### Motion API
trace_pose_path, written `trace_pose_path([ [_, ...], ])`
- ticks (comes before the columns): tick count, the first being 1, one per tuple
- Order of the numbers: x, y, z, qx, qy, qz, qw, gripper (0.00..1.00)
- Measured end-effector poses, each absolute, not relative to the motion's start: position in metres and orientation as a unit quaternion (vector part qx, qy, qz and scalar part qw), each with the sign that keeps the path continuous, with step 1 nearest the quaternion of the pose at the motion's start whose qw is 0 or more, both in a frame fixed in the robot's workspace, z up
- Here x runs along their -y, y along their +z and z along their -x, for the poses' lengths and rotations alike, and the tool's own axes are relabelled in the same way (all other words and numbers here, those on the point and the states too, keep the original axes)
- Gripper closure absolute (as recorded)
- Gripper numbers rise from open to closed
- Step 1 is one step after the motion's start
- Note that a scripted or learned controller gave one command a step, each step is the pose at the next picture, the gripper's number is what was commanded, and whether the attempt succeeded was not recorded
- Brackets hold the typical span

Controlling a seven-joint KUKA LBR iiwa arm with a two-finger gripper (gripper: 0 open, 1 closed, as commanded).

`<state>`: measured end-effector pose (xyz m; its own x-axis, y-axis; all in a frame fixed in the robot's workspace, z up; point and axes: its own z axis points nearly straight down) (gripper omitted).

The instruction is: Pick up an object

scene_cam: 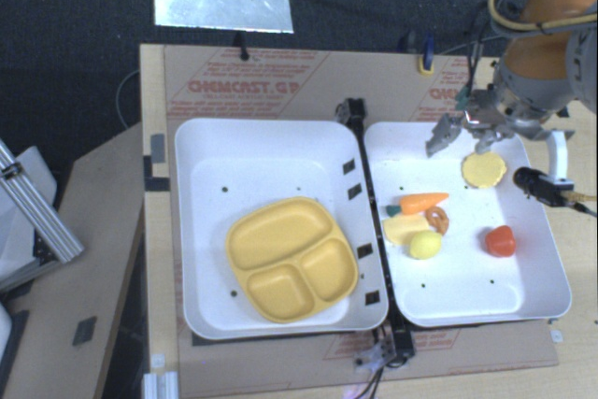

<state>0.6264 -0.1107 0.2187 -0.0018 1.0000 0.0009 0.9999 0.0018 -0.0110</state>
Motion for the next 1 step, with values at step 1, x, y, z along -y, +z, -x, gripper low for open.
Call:
trace_pose_path([
  [1,0.1106,0.2262,-0.6290,0.708,-0.0003,0.706,-0.001,0.00],
])
